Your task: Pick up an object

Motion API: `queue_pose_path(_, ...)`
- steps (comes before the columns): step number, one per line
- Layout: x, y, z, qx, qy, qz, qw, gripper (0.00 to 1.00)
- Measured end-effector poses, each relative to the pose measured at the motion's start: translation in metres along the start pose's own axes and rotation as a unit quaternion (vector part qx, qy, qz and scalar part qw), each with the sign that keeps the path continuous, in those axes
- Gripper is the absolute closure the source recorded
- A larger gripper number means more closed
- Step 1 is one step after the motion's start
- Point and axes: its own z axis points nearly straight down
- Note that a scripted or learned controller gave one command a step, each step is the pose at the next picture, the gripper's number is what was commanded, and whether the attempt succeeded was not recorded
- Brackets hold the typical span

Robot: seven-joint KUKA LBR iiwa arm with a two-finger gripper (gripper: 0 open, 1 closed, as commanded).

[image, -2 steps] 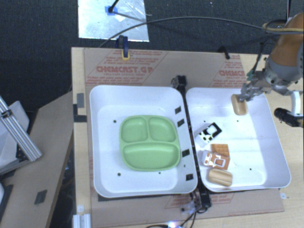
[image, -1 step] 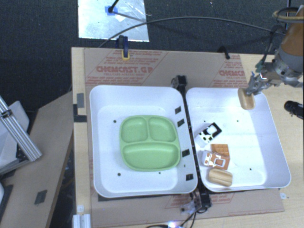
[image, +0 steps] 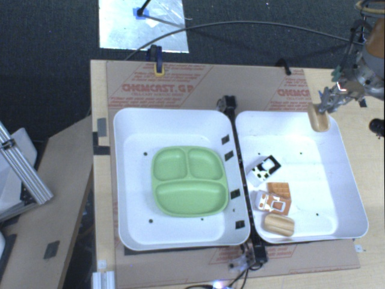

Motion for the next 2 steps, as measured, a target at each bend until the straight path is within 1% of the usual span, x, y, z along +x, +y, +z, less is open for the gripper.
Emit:
queue_pose_path(1,0.058,-0.020,0.002,0.002,0.001,-0.002,1.0000,1.00)
queue_pose_path(2,0.101,-0.034,0.012,0.003,0.001,-0.002,1.0000,1.00)
